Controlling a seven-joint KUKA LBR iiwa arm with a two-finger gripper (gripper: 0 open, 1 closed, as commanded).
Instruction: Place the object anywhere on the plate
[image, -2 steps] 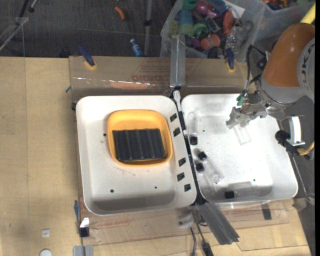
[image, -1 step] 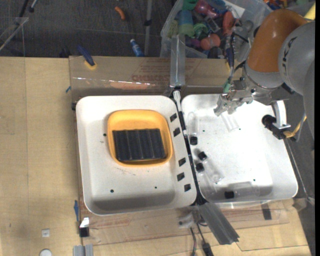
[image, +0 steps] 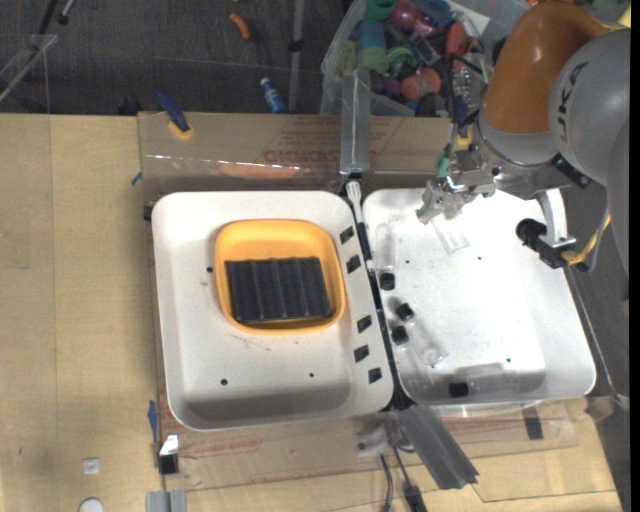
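Observation:
An orange-yellow plate (image: 272, 236) lies in the left bin (image: 190, 330). A dark grey ribbed rectangular object (image: 278, 290) rests flat on the plate, covering most of its middle. My gripper (image: 443, 203) hangs over the far left corner of the right bin (image: 500, 320), well to the right of the plate and apart from the object. I see nothing held in it.
A ridge with black clips (image: 362, 295) divides the two bins. Small black fittings (image: 399, 312) sit along the right bin's left edge. A clear box of colourful toys (image: 410, 45) stands behind the bins. The grey and orange arm (image: 560, 90) fills the upper right.

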